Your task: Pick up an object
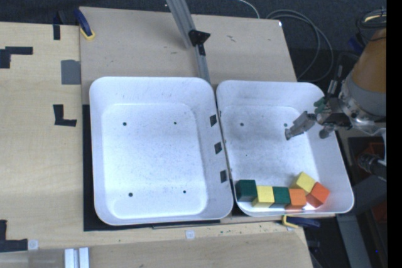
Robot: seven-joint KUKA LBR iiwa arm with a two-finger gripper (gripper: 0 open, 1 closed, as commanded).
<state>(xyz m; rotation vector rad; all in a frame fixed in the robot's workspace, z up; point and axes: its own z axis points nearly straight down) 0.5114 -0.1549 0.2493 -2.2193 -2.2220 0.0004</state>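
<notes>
Six small blocks [281, 192] sit bunched in the near right corner of the right bin [264, 100], pressed close along its front wall. From the left they run: a dark green block [245, 189], a yellow block [265, 195], a second green block [280, 196] and an orange block [296, 198], all touching in a row. A tilted yellow block [305, 182] sits just behind the row's right end, and an orange-red block [318, 194] leans beside it against the bin's right wall.

The gripper [295, 128] is over the same bin, near its right side and well back from the blocks, with nothing between its fingers. Whether the fingers are spread or closed I cannot tell; one dark finger juts out to the left, toward the bin floor. The grey arm [364, 100] enters from the right, its orange band [372, 66] showing above the wrist.

The left bin [100, 135] lies alongside, touching the right one along their shared edge, where three small dark clips [218, 147] sit. A grey metal bar [176, 0] slants down from the top toward the bins' meeting point. Both bins rest on a tan board [138, 41], with a pale wooden bench top [31, 135] to the left carrying dark tape marks.
</notes>
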